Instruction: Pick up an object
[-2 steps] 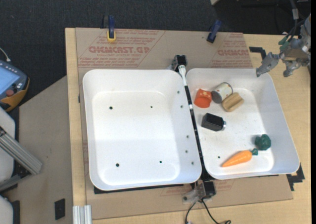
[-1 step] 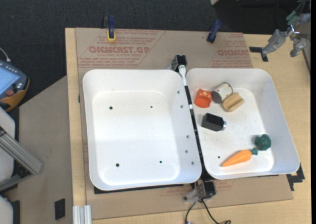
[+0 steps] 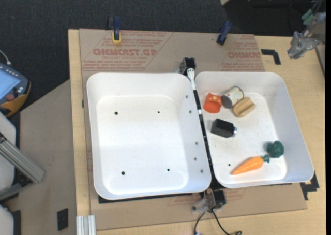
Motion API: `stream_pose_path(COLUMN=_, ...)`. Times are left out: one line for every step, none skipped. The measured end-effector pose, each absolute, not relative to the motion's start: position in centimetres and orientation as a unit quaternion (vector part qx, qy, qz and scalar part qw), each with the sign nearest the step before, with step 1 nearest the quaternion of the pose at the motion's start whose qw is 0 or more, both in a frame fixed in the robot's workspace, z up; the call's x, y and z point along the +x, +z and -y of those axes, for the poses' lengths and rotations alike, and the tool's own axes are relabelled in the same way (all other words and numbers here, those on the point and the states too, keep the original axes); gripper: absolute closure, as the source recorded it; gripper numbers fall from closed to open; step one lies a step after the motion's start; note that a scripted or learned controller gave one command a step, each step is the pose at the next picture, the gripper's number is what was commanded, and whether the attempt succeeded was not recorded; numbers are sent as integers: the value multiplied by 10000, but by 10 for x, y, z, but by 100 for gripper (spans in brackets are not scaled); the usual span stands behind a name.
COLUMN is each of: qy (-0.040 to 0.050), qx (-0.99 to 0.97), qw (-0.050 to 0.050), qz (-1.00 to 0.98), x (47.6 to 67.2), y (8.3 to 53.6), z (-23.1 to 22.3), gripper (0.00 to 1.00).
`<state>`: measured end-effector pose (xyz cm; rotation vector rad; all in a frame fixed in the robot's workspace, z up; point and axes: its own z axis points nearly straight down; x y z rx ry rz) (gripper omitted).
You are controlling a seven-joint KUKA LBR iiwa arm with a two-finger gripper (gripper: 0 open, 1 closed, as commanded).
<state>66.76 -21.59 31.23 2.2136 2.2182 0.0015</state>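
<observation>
Lying nearest, orange toy carrot with green top [image 3: 248, 165], tip pointing left, crossing right-hand shallow white bin [image 3: 282, 117]; hovering well beyond, far right, grey metal hand [image 3: 302, 44], grip state impossible to tell.

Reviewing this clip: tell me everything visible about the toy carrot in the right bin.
The toy carrot lies flat on the floor of the right bin, near its front edge. Its body is orange, smooth and tapered, looking like plastic, with the pointed tip toward the bin's front left. A dark green leafy top sits at the thick end, pointing toward the right wall. It lies slantwise and looks whole. Nothing touches it; the black block lies apart, further back.
</observation>
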Motion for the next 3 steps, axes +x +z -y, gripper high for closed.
stream_pose_path(qy=68, qx=7040, qw=91, qz=-7101, x=654, y=514, z=128, gripper=100)
stream_pose_path(qy=36, qx=7038, qw=28, qz=-7104, x=645, y=539, z=50, gripper=100)
stream_pose_path(qy=6, qx=7048, qw=-7, qz=-7094, x=640, y=536, z=-8, gripper=100)
